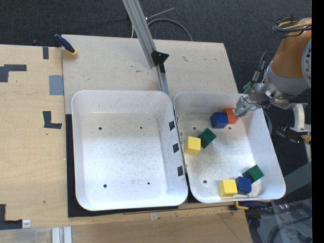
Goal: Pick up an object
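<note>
Nearest the camera, in the right bin's front corner, a yellow cube, a blue cube and a green block sit clustered together. Further back lie a second yellow cube touching a green block. Beyond them, a blue cube sits against an orange block, where the claw hovers right beside the orange one; how wide it stands I cannot tell. The left bin rests alongside on the tabletop
</note>
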Controlling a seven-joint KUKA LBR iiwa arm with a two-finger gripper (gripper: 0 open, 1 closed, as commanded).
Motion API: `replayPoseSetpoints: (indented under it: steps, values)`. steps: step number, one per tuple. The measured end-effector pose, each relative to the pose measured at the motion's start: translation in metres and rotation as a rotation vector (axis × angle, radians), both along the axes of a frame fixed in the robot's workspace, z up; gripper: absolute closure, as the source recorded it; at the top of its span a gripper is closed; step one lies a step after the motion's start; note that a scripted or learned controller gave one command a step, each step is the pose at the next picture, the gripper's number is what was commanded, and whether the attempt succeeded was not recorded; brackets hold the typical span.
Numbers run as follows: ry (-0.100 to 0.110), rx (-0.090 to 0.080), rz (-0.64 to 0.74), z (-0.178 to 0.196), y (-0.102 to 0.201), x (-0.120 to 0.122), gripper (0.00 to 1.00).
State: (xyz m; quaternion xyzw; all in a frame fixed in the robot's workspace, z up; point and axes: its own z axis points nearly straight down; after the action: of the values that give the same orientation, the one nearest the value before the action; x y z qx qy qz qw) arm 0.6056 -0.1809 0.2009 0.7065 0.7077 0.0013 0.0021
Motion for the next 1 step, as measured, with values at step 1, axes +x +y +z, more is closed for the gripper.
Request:
replayPoseSetpoints:
  steps: [1]
  values:
    - [0.005, 0.002, -0.001, 0.006, 0.0006, 0.0001, 1.0]
